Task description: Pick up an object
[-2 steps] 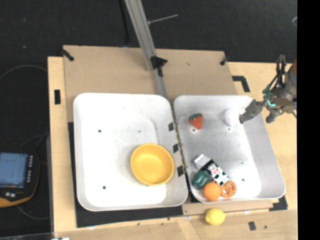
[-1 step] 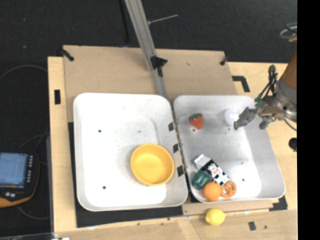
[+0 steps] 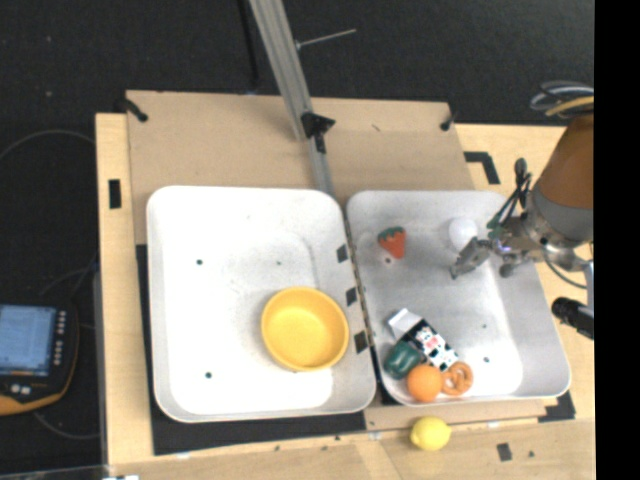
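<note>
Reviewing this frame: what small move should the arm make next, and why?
Probably lower the hand a little toward the white ball just to its left in the right bin; it hangs over the bin with nothing between its fingers, and the ball lies apart from other items.

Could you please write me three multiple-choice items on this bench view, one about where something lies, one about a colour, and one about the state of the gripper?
1. Where does the yellow bowl sit?
A. in the left bin
B. in the right bin
C. on the bench in front of the bins

2. What colour is the small fruit, a lemon by the look of it, lying outside the bins on the bench?
A. red
B. yellow
C. green

3. What is the gripper doing?
A. holding the strawberry
B. holding the bowl
C. hanging over the right bin with nothing between its fingers

Answers:
1 A, the bowl rests on the floor of the left bin.
2 B, it shows yellow by the front edge.
3 C, its fingers stand apart above the right bin, clear of the strawberry.
</note>
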`<move>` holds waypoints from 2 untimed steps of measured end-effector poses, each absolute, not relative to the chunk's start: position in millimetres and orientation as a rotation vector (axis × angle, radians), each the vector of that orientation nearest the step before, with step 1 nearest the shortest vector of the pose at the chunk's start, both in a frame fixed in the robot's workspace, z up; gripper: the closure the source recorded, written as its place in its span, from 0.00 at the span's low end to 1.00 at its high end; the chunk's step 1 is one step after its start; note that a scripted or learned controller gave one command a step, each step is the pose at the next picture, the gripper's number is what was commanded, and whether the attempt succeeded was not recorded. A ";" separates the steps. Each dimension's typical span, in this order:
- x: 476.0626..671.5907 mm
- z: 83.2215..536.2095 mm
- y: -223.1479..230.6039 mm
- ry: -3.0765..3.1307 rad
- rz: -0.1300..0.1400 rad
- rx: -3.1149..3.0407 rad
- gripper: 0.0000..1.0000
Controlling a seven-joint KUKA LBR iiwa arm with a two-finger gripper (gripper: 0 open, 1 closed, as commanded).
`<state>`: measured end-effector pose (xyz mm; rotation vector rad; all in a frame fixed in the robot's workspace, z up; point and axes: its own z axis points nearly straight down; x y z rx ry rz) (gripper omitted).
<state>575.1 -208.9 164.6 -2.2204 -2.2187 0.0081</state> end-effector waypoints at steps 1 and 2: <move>566.1 106.0 -206.7 -2.219 0.007 -2.220 0.00; 568.7 120.7 -207.1 -2.221 -0.004 -2.228 1.00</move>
